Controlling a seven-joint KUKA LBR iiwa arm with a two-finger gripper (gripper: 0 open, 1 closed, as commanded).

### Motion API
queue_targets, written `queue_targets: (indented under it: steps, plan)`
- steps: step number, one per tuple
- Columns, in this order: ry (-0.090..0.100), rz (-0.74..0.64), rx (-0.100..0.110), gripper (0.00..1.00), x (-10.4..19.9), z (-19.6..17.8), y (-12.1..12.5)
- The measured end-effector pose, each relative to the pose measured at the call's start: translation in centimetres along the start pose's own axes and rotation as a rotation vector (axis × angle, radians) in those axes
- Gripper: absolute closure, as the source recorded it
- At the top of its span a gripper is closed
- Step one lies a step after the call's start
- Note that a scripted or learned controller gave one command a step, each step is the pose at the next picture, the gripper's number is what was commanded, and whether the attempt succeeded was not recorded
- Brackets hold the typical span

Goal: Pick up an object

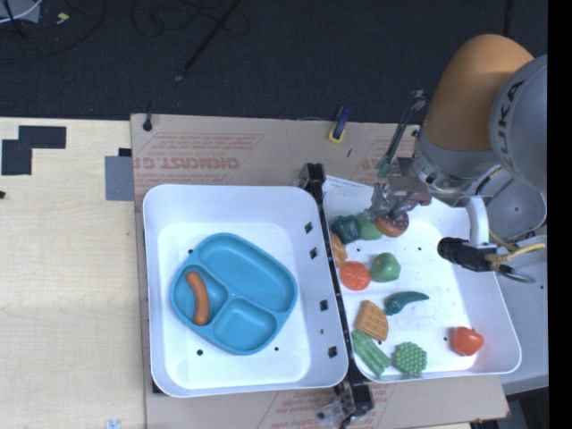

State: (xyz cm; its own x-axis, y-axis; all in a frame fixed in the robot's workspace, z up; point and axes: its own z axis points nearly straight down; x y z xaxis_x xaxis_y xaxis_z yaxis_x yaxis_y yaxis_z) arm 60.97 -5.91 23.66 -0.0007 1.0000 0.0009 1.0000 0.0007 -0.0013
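My gripper hangs over the back left part of the right bin. It is right above a small brown round toy, and its tip overlaps that toy from the camera's angle. Whether it grips the toy I cannot tell. Just left of it lie a dark green piece and a pale green piece. Further forward are an orange-red tomato, a green pepper, a dark teal chili, an orange waffle-like piece, a green cucumber, a round green knobbly toy and a red strawberry.
The left bin holds a blue divided plate with a sausage in its left compartment. A black divider runs between the bins. The arm's grey body and a black fitting overhang the right bin's right side.
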Motion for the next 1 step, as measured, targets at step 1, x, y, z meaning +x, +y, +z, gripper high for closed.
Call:
queue_targets:
  steps: [1]
  plan:
    - [-0.001,0.001,0.003,1.0,-0.32,0.31,-0.65]
